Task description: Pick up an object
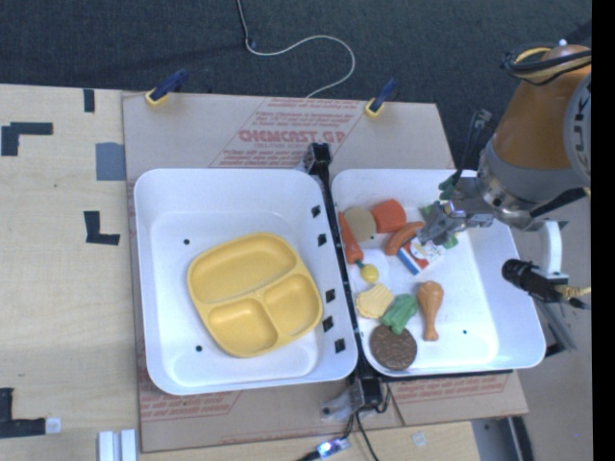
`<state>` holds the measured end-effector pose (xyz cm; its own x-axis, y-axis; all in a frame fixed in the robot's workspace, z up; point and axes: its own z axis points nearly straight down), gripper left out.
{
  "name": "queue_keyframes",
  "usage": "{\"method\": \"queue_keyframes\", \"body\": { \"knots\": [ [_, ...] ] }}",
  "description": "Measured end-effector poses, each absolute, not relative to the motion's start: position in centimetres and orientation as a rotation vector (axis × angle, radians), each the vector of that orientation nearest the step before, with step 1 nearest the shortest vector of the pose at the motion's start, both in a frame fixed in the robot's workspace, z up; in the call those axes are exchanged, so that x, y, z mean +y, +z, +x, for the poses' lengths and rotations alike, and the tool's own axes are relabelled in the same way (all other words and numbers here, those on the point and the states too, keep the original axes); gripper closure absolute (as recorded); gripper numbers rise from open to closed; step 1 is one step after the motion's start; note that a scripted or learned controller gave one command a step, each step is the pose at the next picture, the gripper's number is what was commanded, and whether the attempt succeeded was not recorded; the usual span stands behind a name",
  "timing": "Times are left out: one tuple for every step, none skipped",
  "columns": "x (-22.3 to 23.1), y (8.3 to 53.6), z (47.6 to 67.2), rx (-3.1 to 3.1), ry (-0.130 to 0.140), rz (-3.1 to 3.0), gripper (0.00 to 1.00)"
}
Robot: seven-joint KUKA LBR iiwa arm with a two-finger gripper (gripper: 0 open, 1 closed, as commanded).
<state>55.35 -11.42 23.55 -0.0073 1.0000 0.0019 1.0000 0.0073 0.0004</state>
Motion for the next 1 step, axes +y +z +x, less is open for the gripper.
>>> {"method": "queue_keyframes", "body": {
  "knots": [
    [-5.96, 22.12, 56.18, -2.226, 0.001, -2.212, 1.00]
  ]
}}
